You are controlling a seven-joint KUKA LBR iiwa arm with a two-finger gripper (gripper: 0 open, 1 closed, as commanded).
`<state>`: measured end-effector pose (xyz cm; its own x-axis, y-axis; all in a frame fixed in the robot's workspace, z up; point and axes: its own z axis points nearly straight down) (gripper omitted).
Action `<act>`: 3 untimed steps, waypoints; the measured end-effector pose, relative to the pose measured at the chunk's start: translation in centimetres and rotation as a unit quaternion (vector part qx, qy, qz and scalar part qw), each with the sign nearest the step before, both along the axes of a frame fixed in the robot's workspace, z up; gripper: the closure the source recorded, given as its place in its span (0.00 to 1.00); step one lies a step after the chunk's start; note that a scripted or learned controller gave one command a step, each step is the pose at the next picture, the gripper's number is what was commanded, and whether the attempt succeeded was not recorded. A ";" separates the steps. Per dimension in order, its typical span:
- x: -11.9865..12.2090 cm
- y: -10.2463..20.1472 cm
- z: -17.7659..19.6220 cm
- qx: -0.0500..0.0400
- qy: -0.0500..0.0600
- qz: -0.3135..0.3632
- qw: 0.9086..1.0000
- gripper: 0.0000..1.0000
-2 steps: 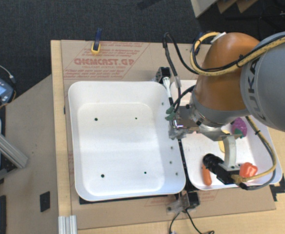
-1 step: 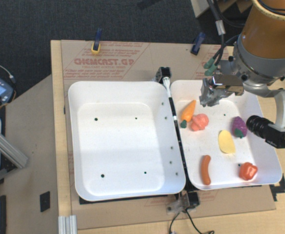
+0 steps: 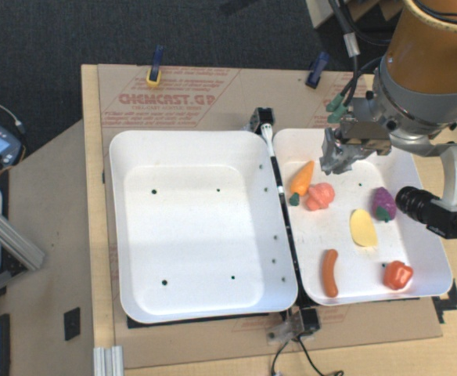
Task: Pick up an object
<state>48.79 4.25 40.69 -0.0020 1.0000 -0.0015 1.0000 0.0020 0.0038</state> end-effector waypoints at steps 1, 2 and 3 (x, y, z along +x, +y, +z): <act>0.1 0.0 1.0 0.000 -0.001 0.000 1.000 1.00; 0.1 0.1 2.0 -0.001 -0.002 0.001 1.000 1.00; -0.9 5.7 4.5 0.001 -0.001 0.002 1.000 1.00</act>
